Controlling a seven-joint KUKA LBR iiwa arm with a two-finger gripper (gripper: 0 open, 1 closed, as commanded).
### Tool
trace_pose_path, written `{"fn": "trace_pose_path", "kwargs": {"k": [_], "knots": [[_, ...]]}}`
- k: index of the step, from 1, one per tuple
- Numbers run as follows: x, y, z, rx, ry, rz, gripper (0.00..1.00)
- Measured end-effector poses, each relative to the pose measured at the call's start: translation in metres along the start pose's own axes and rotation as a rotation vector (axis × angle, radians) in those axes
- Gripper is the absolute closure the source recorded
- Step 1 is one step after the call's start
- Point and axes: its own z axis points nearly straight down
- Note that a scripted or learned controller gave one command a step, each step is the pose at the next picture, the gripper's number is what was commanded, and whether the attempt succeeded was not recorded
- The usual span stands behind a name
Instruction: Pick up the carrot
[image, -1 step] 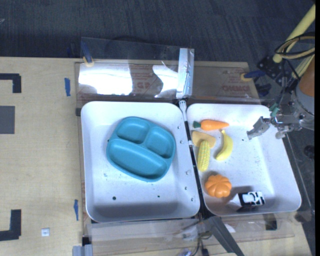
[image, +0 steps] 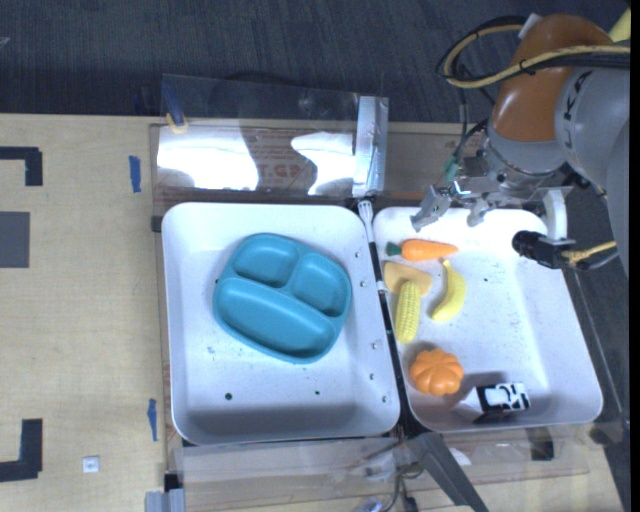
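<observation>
The gripper (image: 452, 203) hangs open and holds nothing, and the carrot (image: 424, 250) lies sideways, just nearer and left.

The carrot (image: 423, 250) is orange with a green tip at its left end, lying in the white right bin (image: 560, 330) beside a yellow banana (image: 449, 293), a yellow corn cob (image: 408, 310), a pale yellow wedge (image: 400, 274), an orange pumpkin (image: 437, 371) and a small black-and-white toy (image: 501, 397). The white left bin (image: 190, 300) holds a blue divided plate (image: 282, 295). The arm (image: 560, 90) is grey with an orange band, over a pale wood bench (image: 80, 330) marked with black and blue tape.
</observation>
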Motion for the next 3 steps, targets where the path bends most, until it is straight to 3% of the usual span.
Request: {"fn": "trace_pose_path", "kwargs": {"k": [1, 2, 3], "knots": [[0.088, 0.003, 0.005, -0.001, -0.001, -0.124, 0.00], [0.000, 0.000, 0.004, -0.006, -0.006, 0.080, 0.00], [-0.028, -0.001, 0.090, -0.007, -0.004, 0.103, 0.00]]}}
